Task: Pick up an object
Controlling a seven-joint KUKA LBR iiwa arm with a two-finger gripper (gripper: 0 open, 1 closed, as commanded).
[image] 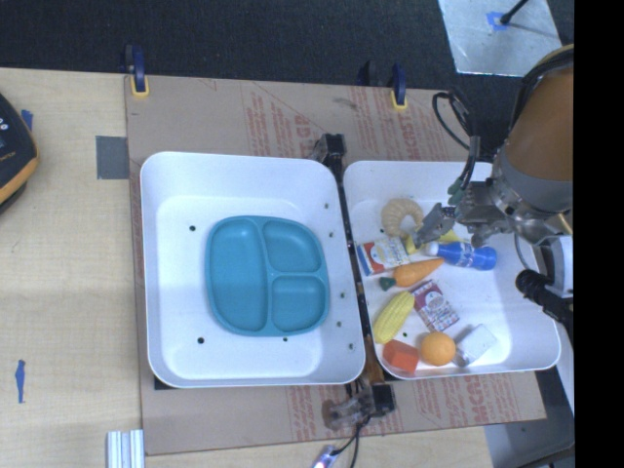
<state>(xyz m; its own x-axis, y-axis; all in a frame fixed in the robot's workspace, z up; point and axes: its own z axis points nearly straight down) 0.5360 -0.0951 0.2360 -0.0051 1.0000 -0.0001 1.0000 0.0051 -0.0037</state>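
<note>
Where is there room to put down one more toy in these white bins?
The left bin has bare floor all around the blue divided plate, widest along its left wall. In the right bin, the bare patch is by the right wall, beyond the blue bottle. It is crowded near the divider: carrot, corn, orange, with the gripper above.

2 white bins (156, 261) on brown cardboard (234, 115) printed with faint red lettering; tan wood-grain bench (58, 291). Left bin: teal-blue divided plate (265, 273). Right bin: orange carrot (417, 271), yellow corn (394, 315), orange ball (438, 348), blue bottle (468, 255), red-and-white packet (435, 307), beige shell-like piece (400, 214), white block (477, 344).
</note>
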